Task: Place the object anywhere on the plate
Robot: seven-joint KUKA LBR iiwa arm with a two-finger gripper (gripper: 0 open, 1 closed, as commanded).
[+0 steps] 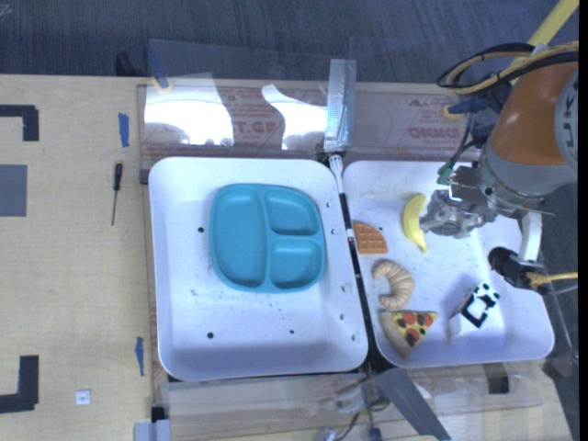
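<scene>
A: Which thing do you see nearest to the gripper?

B: You see a banana (415, 220) in the right bin (514, 338). It is yellow, short and curved, with its upper end pointing up and its lower end turning toward the bottom right. It lies in the upper part of that bin, a little right of the wall between the two bins.

A: And the other things in that bin?

B: Below and left of the banana you see a waffle (369, 238), orange-brown with a grid pattern, close to the middle wall. Under it lies a croissant (395, 282), pale brown and bent. Near the front of the bin there is a pizza slice (410, 325) with red spots. To the right of it you find a small block (477, 307) with black and white marks.

A: Where is the plate?

B: The plate (266, 238) is in the left bin (184, 320). It is blue, with rounded corners and three compartments, one large on the left and two smaller on the right.

A: What does the gripper do?

B: The gripper (447, 217) hangs just right of the banana, low over the right bin. You cannot tell if it touches the banana; they are very close. Whether it is open or closed you cannot tell either, because the metal parts are seen from above and mix together. Nothing is visible between them.
</scene>
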